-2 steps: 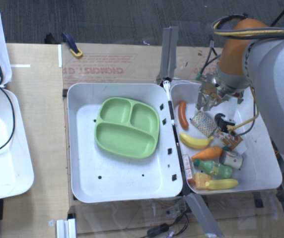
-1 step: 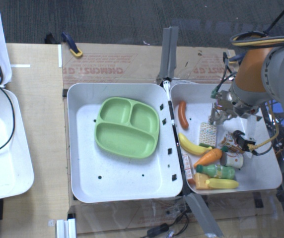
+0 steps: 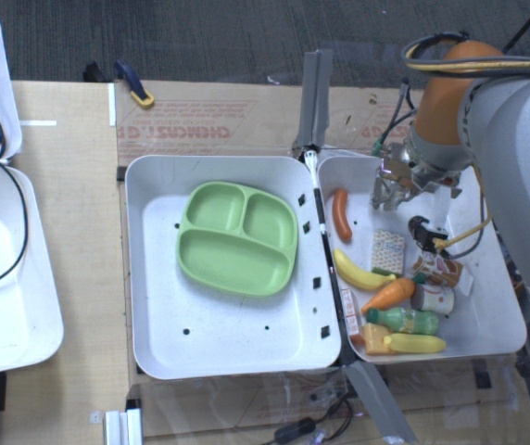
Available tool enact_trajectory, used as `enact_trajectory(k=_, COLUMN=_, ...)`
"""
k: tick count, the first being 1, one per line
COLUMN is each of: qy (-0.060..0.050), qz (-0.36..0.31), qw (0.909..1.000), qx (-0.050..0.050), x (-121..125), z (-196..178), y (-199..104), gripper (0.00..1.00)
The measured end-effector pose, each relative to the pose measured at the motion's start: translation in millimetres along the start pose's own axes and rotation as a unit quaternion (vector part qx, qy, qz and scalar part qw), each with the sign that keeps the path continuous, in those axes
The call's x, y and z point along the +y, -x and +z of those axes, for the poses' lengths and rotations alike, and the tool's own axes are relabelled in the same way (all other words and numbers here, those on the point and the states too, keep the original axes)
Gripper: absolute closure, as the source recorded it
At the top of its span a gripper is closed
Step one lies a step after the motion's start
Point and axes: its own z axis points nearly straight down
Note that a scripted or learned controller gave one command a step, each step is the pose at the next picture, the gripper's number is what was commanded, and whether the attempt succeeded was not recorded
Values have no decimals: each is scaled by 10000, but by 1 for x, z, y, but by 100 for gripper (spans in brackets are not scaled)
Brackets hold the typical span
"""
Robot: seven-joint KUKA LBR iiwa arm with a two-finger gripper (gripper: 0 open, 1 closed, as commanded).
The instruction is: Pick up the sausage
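Sausage lies free at right bin upper left, beside divider | gripper hovers just right of it, holding nothing; opening too blurred to tell | likely light, smooth, slippery; you should pinch mid-length across its width.

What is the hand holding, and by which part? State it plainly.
Nothing. The hand hangs over the right bin, apart from the sausage.

Red print reading "CHEMCAST", upside down, stands on the brown cardboard sheet behind the bins.
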Motion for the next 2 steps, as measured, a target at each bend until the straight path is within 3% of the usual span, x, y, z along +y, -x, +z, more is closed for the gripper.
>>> enact_trajectory(k=1, qy=0, qz=-3, qw=10000, qx=-2, x=0, z=0, y=0, gripper=0)
enact_trajectory(k=2, qy=-1, qz=-12, qw=10000, qx=-9, x=0, z=-9, y=1, gripper=100)
